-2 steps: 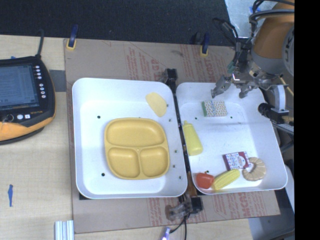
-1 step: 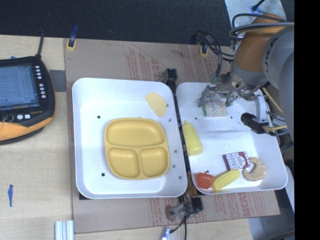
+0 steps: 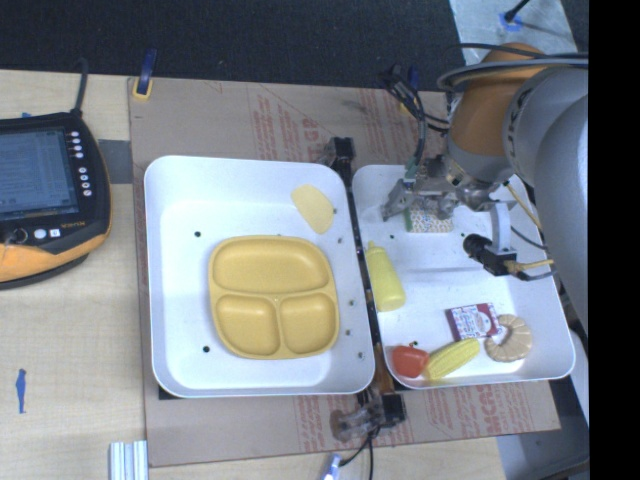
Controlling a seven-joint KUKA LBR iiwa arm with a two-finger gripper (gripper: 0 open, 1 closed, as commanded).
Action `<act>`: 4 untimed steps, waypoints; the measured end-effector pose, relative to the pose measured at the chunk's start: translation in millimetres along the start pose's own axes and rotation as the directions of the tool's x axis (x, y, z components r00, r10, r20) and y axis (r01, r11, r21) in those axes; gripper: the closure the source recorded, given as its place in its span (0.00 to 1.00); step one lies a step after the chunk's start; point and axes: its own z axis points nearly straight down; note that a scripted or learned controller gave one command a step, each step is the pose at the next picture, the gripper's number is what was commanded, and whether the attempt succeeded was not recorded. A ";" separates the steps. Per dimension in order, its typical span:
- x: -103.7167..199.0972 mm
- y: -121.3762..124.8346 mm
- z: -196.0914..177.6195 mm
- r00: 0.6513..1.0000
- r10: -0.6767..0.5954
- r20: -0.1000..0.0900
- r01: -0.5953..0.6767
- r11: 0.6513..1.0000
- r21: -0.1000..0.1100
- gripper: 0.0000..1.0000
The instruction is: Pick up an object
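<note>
My gripper (image 3: 428,200) hangs low over the back of the right bin (image 3: 440,258). Directly beneath it lies a small white and green speckled box (image 3: 432,224), partly covered by the gripper. Further forward in the same bin are a yellow bottle (image 3: 384,278) against the left wall, a red packet (image 3: 470,320), a tan ring-shaped pastry (image 3: 509,338), a yellow corn cob (image 3: 451,358) and a red tomato-like piece (image 3: 407,360) at the front. The view does not show any object lifted.
The left bin (image 3: 175,268) holds a yellow divided plate (image 3: 272,296) and a pale yellow oval piece (image 3: 313,208) at the back. A tablet-like controller (image 3: 45,193) lies at the far left of the bench. Cables (image 3: 495,253) trail beside the wrist.
</note>
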 end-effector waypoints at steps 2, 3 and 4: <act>10.6 -57.9 -22.4 1.000 0.001 -0.004 -0.001 1.000 0.006 1.00; -21.9 -106.6 -19.8 1.000 0.003 -0.003 -0.003 1.000 0.008 1.00; 15.6 -143.6 4.7 1.000 -0.001 -0.006 0.001 1.000 0.008 1.00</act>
